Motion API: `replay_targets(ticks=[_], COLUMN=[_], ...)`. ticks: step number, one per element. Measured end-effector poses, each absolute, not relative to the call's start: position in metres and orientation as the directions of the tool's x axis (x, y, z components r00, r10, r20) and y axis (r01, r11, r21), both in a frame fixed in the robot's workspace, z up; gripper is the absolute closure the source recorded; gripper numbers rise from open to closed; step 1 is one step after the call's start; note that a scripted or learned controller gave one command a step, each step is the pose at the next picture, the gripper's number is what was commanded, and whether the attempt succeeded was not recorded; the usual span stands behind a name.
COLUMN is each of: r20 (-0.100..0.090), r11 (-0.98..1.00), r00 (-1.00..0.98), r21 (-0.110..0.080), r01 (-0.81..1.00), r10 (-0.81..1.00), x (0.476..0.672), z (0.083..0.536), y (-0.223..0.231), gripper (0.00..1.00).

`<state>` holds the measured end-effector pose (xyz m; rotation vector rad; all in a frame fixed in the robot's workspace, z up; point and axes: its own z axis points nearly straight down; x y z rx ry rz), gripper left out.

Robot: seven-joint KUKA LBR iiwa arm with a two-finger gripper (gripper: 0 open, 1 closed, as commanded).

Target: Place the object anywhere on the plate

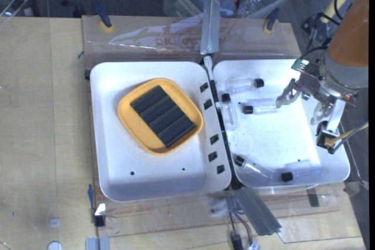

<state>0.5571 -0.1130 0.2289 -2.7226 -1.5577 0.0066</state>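
Fingers [309, 103] spread over right bin [266, 132]; no legible writing.

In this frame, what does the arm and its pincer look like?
The arm shows a broad orange band above a grey wrist section. Below it, the pincer is pale metallic grey with two slim, light-coloured fingers. Dark cables loop beside the wrist, and a small green part sits near the top of the pincer mount.
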Motion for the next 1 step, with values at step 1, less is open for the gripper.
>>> replay_targets(ticks=[1], r20=[0.000], r11=[-0.508], r00=[0.508], r21=[-0.007], r01=[0.861], r10=[0.861], x=[0.5405], z=[0.2495], y=[-0.0941], gripper=[0.00])
